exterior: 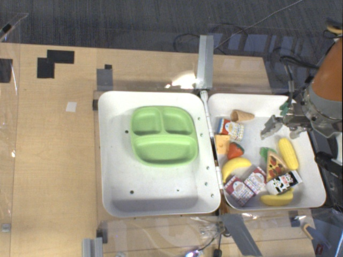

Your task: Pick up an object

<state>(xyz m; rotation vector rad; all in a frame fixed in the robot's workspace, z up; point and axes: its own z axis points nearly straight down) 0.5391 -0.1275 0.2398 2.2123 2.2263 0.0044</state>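
the corn cob (288, 153) lies just below the jaws, its long axis roughly upright in view; the gripper (284, 126) hangs above it with jaws apart, empty.

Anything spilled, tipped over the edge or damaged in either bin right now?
Nothing stands out. The toy foods lie jumbled but inside the right bin, the green tray sits flat in the left bin, and the gripper hovers above the right bin.

There were two white bins (110, 159), one green tray (163, 134), two bananas (236, 167), one corn cob (288, 153), and two small cartons (246, 187).
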